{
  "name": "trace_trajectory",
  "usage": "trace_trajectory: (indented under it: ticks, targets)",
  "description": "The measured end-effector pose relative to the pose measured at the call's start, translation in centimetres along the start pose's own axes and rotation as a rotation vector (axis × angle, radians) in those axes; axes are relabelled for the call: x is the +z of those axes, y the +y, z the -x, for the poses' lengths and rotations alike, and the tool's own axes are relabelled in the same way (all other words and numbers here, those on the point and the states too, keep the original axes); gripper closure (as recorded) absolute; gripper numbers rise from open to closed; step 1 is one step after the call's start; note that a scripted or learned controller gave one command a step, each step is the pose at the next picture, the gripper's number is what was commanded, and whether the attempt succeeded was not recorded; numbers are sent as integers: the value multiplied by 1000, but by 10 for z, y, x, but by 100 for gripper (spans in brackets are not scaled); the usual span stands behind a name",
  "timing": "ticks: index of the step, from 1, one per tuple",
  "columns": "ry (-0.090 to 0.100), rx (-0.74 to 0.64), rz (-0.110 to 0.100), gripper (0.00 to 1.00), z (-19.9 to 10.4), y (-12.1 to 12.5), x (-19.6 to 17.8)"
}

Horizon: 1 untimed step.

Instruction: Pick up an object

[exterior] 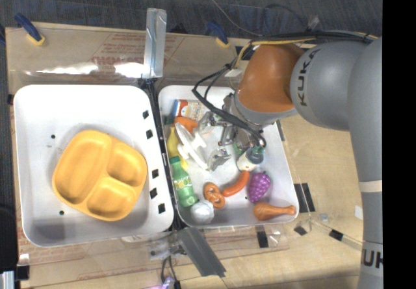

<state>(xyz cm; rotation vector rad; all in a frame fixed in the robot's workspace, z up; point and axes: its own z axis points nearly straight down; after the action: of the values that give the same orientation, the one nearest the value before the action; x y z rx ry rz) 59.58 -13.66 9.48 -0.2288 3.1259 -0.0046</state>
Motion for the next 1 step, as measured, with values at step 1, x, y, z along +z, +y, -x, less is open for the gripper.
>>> trace_trajectory:
  ticks: [1]
  targets:
    - [6,132,3,0,-58,-61,2]
